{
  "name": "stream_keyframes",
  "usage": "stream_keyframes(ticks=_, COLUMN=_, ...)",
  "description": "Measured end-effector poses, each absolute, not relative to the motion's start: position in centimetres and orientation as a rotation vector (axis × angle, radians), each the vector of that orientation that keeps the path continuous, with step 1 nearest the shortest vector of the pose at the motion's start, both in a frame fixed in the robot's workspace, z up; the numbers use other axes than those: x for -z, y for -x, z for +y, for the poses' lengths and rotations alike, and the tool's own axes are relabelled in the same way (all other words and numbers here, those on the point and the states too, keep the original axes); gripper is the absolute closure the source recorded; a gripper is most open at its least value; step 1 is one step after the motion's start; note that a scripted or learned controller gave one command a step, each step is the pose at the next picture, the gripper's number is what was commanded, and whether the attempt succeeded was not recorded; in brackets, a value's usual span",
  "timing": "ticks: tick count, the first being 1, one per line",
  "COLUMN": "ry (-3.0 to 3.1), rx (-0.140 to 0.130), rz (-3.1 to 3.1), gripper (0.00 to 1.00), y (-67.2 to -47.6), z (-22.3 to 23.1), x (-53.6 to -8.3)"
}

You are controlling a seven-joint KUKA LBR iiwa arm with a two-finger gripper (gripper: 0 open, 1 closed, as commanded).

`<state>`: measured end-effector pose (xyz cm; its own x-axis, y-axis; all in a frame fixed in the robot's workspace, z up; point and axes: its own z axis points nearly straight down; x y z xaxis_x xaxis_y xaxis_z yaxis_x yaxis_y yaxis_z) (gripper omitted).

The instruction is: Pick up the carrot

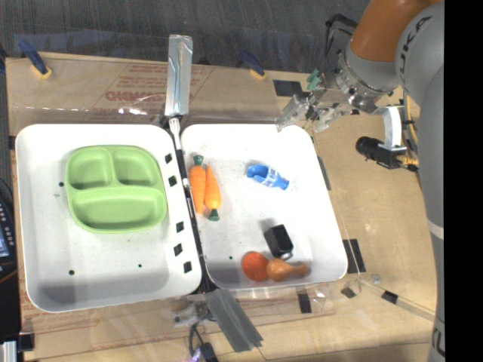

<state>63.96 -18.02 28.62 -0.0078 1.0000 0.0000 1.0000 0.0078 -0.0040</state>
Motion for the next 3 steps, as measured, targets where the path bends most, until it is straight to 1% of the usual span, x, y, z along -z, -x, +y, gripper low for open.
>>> stream_keyframes(ticks=1, ry=2.036, rx=-0.005, rz=-2.386, gripper=0.00, y=-64.7, z=-10.6, x=-18.0)
stream_keyframes(ticks=2, ry=1.918, rx=-0.006, rz=-2.480, gripper=0.00, y=-63.3, z=-8.8, x=-20.1)
stream_keyframes(ticks=3, ry=2.072, rx=-0.005, rz=-2.356, gripper=0.00, y=-57.4, z=-5.4, x=-19.1)
